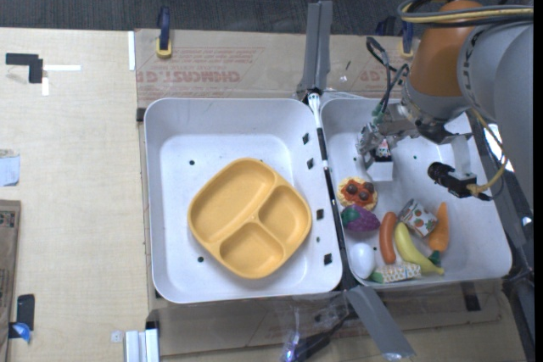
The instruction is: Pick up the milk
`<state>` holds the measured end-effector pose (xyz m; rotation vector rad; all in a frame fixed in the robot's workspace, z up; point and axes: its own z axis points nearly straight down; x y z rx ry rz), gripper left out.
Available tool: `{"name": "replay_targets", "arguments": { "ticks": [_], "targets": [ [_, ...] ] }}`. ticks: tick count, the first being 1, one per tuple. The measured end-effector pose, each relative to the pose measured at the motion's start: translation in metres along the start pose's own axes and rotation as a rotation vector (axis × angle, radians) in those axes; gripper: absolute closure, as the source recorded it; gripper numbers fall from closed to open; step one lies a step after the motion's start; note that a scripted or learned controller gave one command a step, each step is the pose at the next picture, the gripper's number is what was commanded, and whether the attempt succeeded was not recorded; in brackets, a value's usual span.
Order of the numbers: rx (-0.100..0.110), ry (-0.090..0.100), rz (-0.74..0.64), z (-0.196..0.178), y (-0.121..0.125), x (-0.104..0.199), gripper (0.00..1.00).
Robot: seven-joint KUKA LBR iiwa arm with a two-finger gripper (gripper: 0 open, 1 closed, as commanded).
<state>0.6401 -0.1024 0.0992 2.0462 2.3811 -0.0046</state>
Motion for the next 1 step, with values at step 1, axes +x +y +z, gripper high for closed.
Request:
{"name": "replay_targets", "arguments": {
  "ticks": [1],
  "targets": [
    [0.004,0.003,0.031,-0.0898,-0.0395,0.0345,1.00]
  ]
}}
